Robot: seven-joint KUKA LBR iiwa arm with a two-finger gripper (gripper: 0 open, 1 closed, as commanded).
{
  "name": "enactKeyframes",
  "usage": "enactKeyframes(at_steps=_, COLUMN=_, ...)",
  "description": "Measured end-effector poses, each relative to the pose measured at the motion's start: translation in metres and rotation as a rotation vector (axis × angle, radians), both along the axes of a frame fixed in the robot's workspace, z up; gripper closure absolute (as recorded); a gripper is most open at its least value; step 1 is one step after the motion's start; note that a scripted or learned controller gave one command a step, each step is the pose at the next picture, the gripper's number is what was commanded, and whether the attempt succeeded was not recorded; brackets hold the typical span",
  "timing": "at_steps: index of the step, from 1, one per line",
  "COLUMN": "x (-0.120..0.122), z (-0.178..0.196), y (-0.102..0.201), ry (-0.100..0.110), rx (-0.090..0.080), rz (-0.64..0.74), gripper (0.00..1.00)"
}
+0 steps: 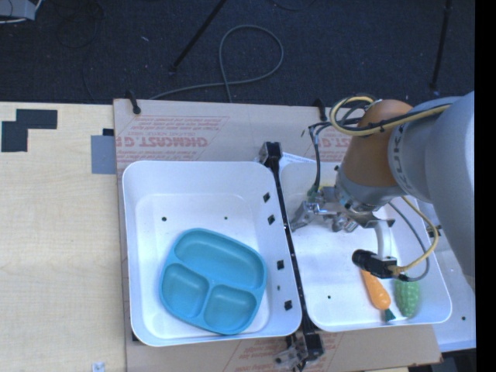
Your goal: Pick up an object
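1. Claw [322, 215] hangs low over the upper left part of the right bin [333, 304], close to that bin's left wall. Whether it is spread or pressed together cannot be told from this angle, and nothing shows pinched in it.
2. Nearest loose thing is an orange carrot-shaped piece [377, 289], lying below and to the right of the claw on the same bin's floor. It is slim and tapered, with a small blue-green tip at its lower end, and lies apart from the claw.
3. Just right of the carrot piece lies a green bumpy piece [408, 297], short and rounded, farther from the claw and near the bin's lower right corner.
4. Left of the claw, a black rail [280, 231] runs between the two bins.
5. Beyond that rail, well to the claw's lower left, a blue divided plate [213, 280] rests flat in the left bin [155, 180].
6. Above the claw, the grey arm [434, 153] with its orange band [372, 149] comes in from the right and bends down over the right bin.
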State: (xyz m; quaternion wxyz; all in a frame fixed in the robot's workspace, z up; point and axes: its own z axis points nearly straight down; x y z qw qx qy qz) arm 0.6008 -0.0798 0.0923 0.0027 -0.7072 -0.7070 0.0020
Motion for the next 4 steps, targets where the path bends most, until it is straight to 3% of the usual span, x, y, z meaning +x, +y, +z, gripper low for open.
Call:
enactKeyframes(at_steps=1, x=0.0, z=0.012, y=-0.001, ry=0.0, rx=0.001, rz=-0.004, gripper=1.0)
enactKeyframes(at_steps=4, x=0.001, z=0.158, y=-0.005, ry=-0.007, rx=-0.001, rz=0.001, gripper=1.0)
